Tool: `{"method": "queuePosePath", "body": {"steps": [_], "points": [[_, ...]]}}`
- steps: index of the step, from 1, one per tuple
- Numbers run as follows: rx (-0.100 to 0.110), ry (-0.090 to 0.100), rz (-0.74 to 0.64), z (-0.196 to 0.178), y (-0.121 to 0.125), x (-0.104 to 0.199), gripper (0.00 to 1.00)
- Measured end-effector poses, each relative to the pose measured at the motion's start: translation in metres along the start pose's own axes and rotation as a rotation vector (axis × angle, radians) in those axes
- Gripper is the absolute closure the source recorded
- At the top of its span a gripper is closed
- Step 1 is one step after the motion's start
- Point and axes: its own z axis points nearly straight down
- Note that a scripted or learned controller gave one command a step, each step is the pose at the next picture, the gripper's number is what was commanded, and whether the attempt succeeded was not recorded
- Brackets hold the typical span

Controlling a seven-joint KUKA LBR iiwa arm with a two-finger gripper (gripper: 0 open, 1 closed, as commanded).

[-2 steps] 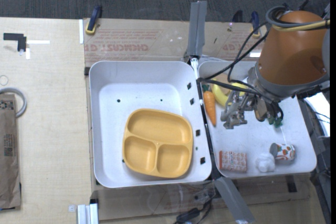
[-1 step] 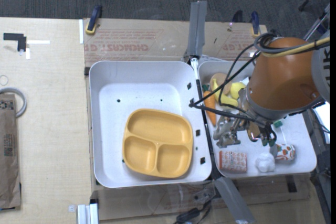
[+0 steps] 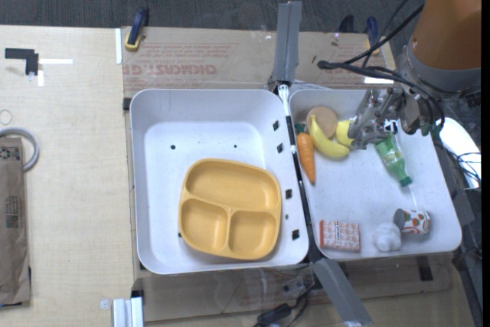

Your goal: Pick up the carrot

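Camera view: small tapered orange carrot [image 3: 306, 157] lies at nine o'clock in the right shallow white bin [image 3: 440, 188], against its left wall, just beside a curved yellow banana [image 3: 328, 143]. Hand [image 3: 366, 126] hovers near the banana's stem end; can't tell its state. Should shift toward eight o'clock, then descend across the carrot's width.

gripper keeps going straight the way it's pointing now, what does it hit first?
Most likely the banana. The gripper points left across the right bin, its tip already at the banana's right end. The carrot lies further left, against the bin's left wall. Height from this angle is unclear, so contact is a guess.
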Motion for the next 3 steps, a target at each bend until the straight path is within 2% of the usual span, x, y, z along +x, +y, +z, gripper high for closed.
{"method": "queuePosePath", "body": {"steps": [1,2,3], "points": [[-0.002,0.004,-0.294,0.093,0.045,0.07,1.0],[-0.001,0.0,-0.372,-0.006,-0.034,0.036,1.0],[-0.002,0.002,-0.518,0.105,0.044,0.009,1.0]]}}
